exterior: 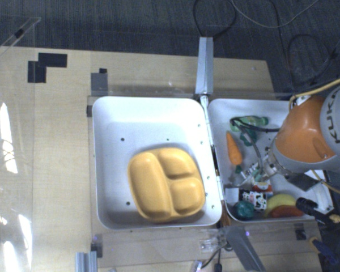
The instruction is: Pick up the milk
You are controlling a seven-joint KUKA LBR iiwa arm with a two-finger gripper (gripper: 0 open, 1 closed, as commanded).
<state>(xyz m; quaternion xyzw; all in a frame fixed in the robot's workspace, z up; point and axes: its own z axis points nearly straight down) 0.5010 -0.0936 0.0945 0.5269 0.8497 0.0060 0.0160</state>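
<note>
Nearest the camera, along the front wall of the right bin [215, 152], lies a crowded row of small things: one teal rounded object [243, 209], one small white carton with dark spots and a red top [254, 198], which looks like the milk, one yellow banana-like piece [282, 200] and one red piece [286, 211] just beside it. The carton sits between the teal object and the yellow piece, close against both, so it is hemmed in on two sides and backed by the bin's front wall.

Just above the carton hangs the hand [255, 174], a cluster of metal parts under the arm's orange band [306, 132]. Whether its fingers are spread or pressed together cannot be told, and nothing is seen between them. The arm's grey and orange bulk covers much of the right bin's right half.

Farther back in the same bin lies one orange carrot [234, 148], set lengthwise near the left wall, and beyond it one green object with dark loops [249, 122], near the far wall.

The left bin [113, 123] holds one thing: a yellow divided tray [166, 182] with three compartments, resting toward the front right corner.

Both bins sit side by side on the pale wooden counter [56, 169], with a metal post [205, 67] rising behind their shared edge.
</note>
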